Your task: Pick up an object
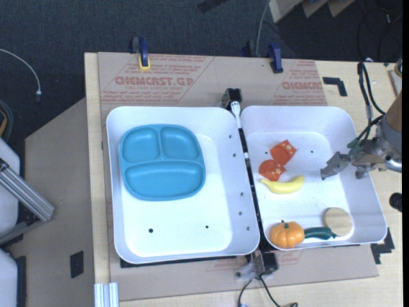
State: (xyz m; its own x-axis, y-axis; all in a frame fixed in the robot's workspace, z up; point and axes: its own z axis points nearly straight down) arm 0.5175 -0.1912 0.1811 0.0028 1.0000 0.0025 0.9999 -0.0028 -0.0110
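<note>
The right bin [307,123] holds two red pieces [283,151] [273,169], a yellow banana [284,185], an orange pumpkin [287,234] and a beige round disc [337,221] with a teal handle [317,233]. My gripper [347,169] hangs over the right side of this bin, to the right of the banana and above the beige disc. Its fingers are spread open, and nothing sits between them. One finger [332,166] points down and left toward the bin floor.
A blue divided plate [163,161] lies in the upper left of the left bin [185,235]. Black clamps sit on the ridge between the bins [233,98] [265,261]. Cables run along the bench's right edge.
</note>
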